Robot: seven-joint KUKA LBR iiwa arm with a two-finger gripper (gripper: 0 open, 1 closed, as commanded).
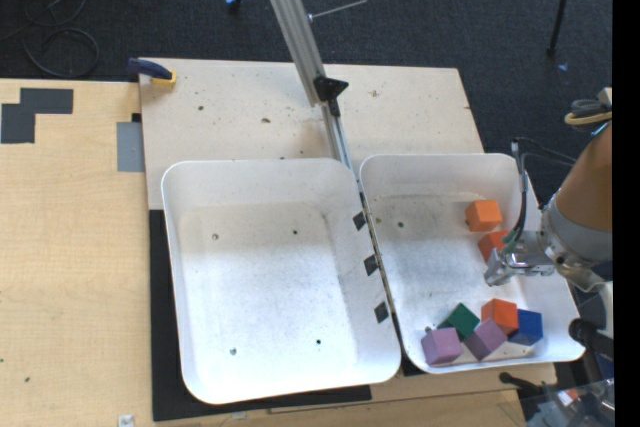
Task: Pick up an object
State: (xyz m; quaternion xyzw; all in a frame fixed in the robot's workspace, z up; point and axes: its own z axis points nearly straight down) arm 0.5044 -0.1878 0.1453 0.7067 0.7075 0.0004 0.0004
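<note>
You are looking down on two white bins side by side: the left bin [200, 215] and the right bin [420, 185], which carries all the blocks. The arm [590, 205] comes in from the right edge, and its gripper [505, 263] sits low over the right side of the right bin. You cannot tell from this angle how the pincer stands; the metal at its tip is small and blurred, and nothing can be made out as caught in it. Just beside and above the tip you see an orange block [484, 213], with a darker red-orange block [491, 243] right under it, partly hidden by the gripper. Along the near wall of the same bin lies a cluster: a green block [462, 319], an orange-red block [500, 314], a blue block [528, 326], and two purple blocks [441, 345] [485, 338], packed close, some touching. A slanted aluminium bar [295, 20] rises behind the bins.
</note>
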